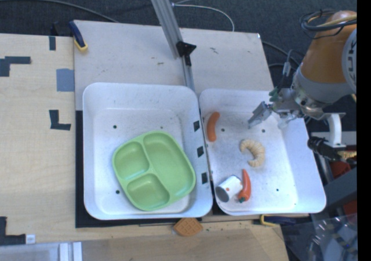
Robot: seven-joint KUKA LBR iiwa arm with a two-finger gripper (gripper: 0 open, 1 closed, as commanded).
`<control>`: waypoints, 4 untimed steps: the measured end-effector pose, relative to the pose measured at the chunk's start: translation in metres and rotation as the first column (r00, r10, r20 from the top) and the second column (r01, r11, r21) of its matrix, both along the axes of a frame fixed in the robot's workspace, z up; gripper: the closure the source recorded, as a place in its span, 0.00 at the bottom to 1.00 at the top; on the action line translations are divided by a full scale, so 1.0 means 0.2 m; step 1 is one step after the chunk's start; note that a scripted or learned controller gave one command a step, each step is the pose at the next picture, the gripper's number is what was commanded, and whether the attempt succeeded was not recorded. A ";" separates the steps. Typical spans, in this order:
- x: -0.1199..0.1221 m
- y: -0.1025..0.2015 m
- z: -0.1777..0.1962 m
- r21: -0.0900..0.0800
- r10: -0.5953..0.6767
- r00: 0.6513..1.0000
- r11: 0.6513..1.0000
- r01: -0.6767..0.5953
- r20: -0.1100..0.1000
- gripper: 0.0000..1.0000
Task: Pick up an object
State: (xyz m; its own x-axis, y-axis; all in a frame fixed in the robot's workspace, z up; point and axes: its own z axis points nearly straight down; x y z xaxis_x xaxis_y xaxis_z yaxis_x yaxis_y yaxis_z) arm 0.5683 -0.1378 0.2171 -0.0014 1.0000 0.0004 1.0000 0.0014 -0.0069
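The right bin point(301, 155) holds an orange sausage point(212, 126) near its left wall, a pale croissant point(254, 152) in the middle, and a white cylinder point(229, 187) touching a red-orange carrot point(246, 186) at the front. My gripper point(271, 119) hovers over the bin's back right part, above and to the right of the croissant. Its fingers are spread open with nothing between them.
A green divided plate point(153, 170) lies in the left bin point(93, 138). A brown waffle-like piece point(185, 227) sits on the bench in front of the bins. A slanted metal pole point(168, 16) rises behind them, and a blue-and-yellow clamp point(78, 35) lies at the back left.
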 end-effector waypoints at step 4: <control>-0.02 0.05 -0.17 -0.001 0.000 1.000 1.000 0.000 0.009 1.00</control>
